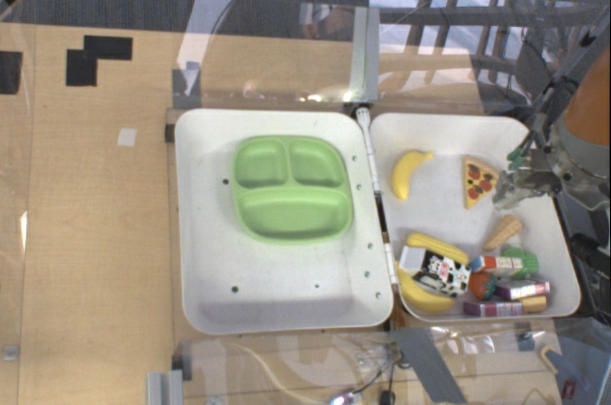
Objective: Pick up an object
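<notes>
Noted, nearest the lens, a jumble of small toys (477, 284) packed against the near wall of the right bin (449, 121); left that for last. Judged the likely target to be the pizza slice (477, 181), lying flat and alone, just to the left of the gripper (511, 185) and perhaps touching it. Could not tell how far the gripper stood open, nor whether it had hold of anything; saw nothing lifted. Judged the step to be the final lineup before closing. Ought to have centred over the slice rather than beside it, gone low enough to catch so thin a piece by its edges, and closed slowly to avoid flicking it away. Found the cone (503, 230) near, just on the lens side of the gripper, close enough to be nudged. Placed the banana (409, 172) further left, well apart. Saw the green tray (291, 186) in the left bin (210, 298), far off and of no concern.
</notes>
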`<state>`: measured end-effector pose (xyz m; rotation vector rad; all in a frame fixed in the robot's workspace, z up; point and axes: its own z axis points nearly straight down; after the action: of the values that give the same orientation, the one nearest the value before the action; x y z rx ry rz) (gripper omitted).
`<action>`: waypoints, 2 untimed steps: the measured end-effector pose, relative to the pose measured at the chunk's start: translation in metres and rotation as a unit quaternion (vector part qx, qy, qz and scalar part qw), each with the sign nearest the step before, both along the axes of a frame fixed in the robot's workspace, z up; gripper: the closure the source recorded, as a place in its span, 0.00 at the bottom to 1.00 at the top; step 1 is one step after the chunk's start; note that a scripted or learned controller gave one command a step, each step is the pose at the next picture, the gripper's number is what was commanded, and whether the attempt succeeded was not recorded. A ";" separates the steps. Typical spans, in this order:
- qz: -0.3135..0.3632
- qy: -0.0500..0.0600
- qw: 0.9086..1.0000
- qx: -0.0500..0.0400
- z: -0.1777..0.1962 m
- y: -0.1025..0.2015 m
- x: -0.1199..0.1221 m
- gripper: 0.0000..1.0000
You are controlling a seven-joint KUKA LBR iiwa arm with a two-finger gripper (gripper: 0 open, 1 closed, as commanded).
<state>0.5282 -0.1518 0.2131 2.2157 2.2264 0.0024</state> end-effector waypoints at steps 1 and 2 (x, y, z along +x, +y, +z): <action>-0.158 0.000 0.988 0.000 -0.051 0.025 0.068 0.00; 0.005 -0.006 1.000 -0.001 -0.123 0.069 0.090 0.00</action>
<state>0.6178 -0.0828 0.0897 2.1973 2.2312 0.0130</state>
